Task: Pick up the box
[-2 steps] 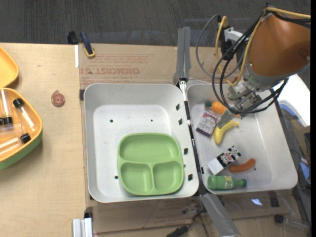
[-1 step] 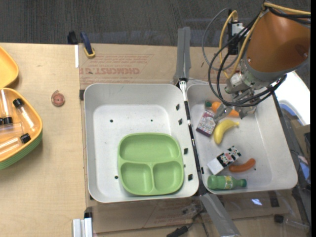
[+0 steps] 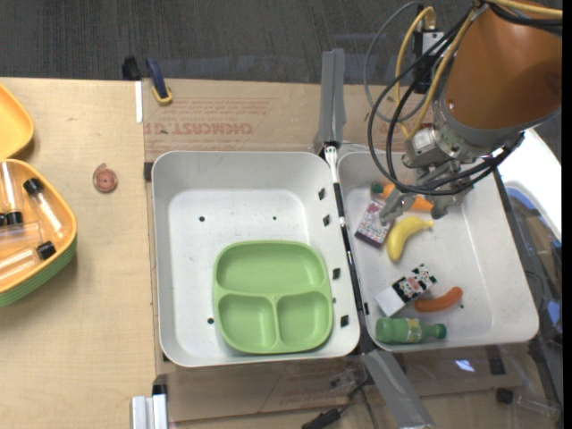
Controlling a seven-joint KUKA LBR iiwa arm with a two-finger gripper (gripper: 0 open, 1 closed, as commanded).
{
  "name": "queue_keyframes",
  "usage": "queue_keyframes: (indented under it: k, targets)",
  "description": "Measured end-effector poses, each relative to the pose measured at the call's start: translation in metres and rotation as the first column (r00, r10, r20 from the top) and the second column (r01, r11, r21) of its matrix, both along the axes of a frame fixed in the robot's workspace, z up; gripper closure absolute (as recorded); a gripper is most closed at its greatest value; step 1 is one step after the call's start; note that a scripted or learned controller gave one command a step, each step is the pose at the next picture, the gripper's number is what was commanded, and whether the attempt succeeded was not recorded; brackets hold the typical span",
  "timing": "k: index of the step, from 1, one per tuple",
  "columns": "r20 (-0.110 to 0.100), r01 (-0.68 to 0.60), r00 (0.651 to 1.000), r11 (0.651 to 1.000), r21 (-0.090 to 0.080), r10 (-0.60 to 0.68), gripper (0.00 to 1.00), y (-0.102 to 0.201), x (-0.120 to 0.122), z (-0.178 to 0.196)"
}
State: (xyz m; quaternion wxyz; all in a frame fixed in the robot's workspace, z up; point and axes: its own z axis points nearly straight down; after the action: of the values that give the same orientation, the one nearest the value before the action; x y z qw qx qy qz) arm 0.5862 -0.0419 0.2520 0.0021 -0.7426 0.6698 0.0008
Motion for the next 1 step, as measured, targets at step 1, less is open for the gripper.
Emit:
queue_keyframes:
  k: [1]
  targets:
    - [-0.002,-0.213,0.977,0.977,0.0,0.213,0.0,0.0174,-0.0079,-0.0274]
